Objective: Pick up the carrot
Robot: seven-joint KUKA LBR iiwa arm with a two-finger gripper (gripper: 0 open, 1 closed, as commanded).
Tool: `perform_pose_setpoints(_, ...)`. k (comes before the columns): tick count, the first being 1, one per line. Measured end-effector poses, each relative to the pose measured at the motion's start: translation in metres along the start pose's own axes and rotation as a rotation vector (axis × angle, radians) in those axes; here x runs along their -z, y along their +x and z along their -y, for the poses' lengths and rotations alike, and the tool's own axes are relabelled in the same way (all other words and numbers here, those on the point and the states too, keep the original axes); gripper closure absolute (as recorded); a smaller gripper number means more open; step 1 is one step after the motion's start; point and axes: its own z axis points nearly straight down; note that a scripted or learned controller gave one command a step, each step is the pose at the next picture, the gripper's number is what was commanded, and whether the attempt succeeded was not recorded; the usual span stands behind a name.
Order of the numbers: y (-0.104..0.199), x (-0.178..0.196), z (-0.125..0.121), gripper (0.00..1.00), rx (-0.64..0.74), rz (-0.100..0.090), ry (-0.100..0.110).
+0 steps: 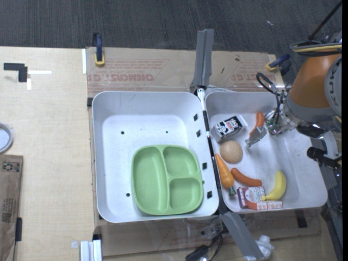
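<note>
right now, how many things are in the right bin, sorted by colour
Orange or red-orange: 3 – carrot, a sausage-shaped piece, a small piece by the gripper
Yellow: 1 – banana
Tan: 1 – egg-shaped ball
Black and white: 1 – small carton
Red and white: 1 – juice box
Total: 7

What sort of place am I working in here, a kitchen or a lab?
Most likely a robotics lab bench: two white bins clamped to a plywood top, toy food such as the carrot and banana, a green divided tray.
</note>
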Motion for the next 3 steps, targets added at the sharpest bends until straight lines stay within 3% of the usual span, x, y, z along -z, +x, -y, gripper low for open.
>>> perform_pose_setpoints(1, -0.034, 0.002, -0.039, 0.00, 0.029, -0.019, -0.011)
perform_pose_setpoints(2, -0.039, 0.013, -0.037, 1.00, 0.030, -0.005, -0.010)
perform_pose_setpoints(3, -0.019, 0.004, -0.059, 1.00, -0.014, -0.001, 0.003)
